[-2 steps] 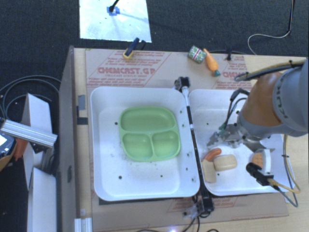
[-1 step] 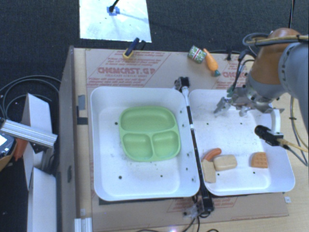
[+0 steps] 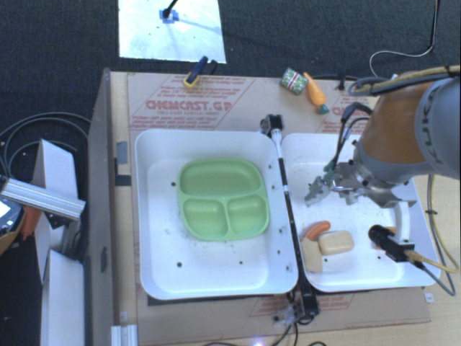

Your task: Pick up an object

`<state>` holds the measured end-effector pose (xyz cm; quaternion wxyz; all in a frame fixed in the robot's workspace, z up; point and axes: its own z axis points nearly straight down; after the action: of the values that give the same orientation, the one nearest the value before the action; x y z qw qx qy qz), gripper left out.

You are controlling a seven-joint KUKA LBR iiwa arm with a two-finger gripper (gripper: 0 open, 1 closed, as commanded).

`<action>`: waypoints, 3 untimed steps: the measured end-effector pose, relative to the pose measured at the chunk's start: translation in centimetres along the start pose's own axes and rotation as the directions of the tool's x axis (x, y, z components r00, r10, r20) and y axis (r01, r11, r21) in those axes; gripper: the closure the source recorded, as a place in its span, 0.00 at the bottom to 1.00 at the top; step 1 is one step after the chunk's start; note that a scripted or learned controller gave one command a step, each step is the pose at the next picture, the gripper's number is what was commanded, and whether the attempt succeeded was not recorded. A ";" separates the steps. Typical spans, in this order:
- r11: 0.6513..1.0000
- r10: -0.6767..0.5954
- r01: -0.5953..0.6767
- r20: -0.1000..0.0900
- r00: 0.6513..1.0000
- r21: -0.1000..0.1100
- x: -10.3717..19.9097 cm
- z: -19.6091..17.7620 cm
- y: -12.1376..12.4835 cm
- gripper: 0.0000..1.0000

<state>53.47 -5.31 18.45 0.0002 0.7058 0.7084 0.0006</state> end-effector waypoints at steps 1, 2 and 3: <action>1.000 0.002 -0.002 0.001 1.000 0.001 -0.4 0.0 -4.4 0.00; 1.000 0.003 -0.003 0.001 1.000 0.002 -3.0 6.2 -4.9 0.00; 1.000 0.004 -0.004 0.003 1.000 -0.002 -11.8 6.7 0.9 0.00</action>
<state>54.43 -17.07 11.78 0.0019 0.7073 0.7069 0.0000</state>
